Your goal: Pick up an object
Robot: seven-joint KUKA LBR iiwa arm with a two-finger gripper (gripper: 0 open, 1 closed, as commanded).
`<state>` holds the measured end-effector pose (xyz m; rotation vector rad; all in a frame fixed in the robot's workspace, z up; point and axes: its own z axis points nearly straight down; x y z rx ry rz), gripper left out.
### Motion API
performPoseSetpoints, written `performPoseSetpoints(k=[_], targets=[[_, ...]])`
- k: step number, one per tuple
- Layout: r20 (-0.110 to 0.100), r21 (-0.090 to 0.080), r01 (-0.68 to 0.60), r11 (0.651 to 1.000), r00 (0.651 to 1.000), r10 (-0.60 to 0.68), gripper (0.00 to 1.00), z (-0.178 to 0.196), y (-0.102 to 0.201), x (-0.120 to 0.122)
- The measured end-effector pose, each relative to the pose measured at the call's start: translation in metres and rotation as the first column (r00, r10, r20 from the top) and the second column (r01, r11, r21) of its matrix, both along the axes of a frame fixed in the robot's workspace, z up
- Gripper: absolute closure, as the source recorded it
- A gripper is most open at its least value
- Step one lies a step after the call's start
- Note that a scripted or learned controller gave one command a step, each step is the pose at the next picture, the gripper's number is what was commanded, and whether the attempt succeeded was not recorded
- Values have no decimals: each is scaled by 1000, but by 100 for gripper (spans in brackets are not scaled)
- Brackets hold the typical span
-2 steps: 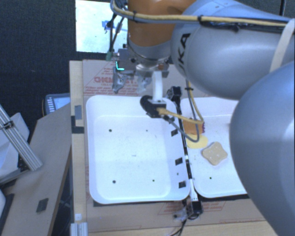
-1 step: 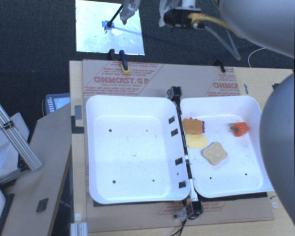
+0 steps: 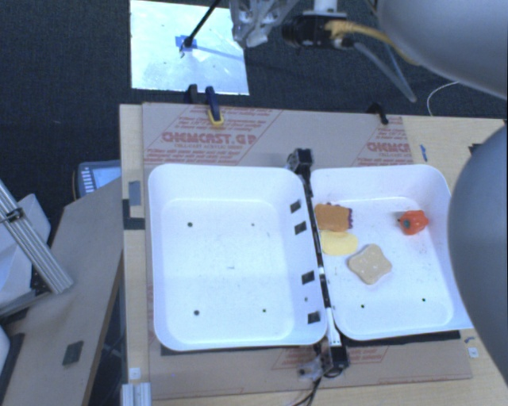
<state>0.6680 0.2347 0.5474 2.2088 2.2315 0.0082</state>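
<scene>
Four small pieces lie in the right-hand shallow white plastic bin [image 3: 432,178], well below the gripper [image 3: 255,28], whose finger state I cannot tell, so descending squarely over the isolated orange-red toy chunk [image 3: 412,223] seems wisest.

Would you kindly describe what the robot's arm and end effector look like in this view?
The arm is smooth, rounded and grey, blurred large along the right side. At the top, the end effector is pale metallic, beside a dark fitting with a yellow cable and thin grey lines trailing off.

four small objects [image 3: 349,218] lie clustered in the right bin [image 3: 429,313].
</scene>
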Motion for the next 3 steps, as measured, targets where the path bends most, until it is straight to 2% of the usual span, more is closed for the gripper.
performPoseSetpoints(k=[1,2,3], targets=[[-1,0,-1,1000,1000,1,0,-1,0,0],[2,1,-6,1000,1000,6,100,11,1,0],[1,1,-8,1000,1000,8,0,11,1,0]])
